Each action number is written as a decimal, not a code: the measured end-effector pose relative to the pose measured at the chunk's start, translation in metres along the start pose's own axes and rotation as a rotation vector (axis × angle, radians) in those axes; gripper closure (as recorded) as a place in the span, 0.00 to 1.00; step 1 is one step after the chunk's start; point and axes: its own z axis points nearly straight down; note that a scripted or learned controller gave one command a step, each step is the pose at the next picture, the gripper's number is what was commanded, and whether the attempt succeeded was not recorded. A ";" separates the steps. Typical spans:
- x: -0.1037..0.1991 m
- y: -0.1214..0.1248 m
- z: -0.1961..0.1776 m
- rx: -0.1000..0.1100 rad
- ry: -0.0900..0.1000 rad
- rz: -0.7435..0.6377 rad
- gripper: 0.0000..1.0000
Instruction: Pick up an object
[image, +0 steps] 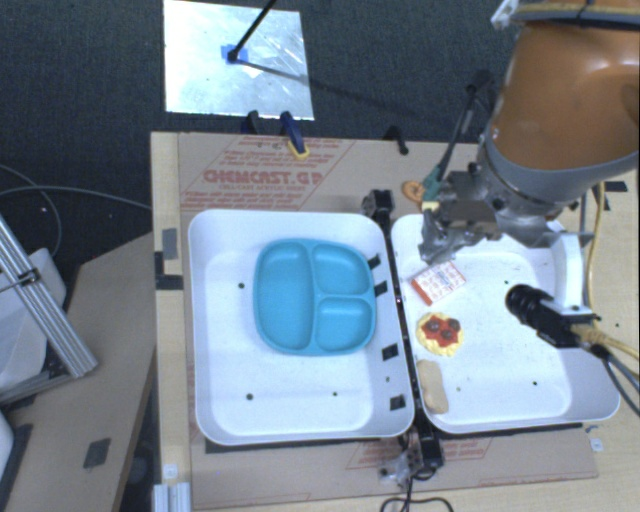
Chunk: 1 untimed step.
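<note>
A shallow white plastic left bin and its matching right bin sit side by side on a tan cardboard sheet with red lettering. A small blue clamp sits at the sheet's far edge. Beyond it, a shiny silver foil panel lies on dark carpet.

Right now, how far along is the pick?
Done: nothing is lifted. The packet, pizza and tan piece lie on the right bin's floor, and the blue plate lies in the left bin. In hand: the end effector hangs at the right bin's far left corner, close by the packet. Left: the grasp and the lift.
</note>
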 end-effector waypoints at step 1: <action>0.095 0.022 -0.043 -0.006 0.005 -0.010 0.00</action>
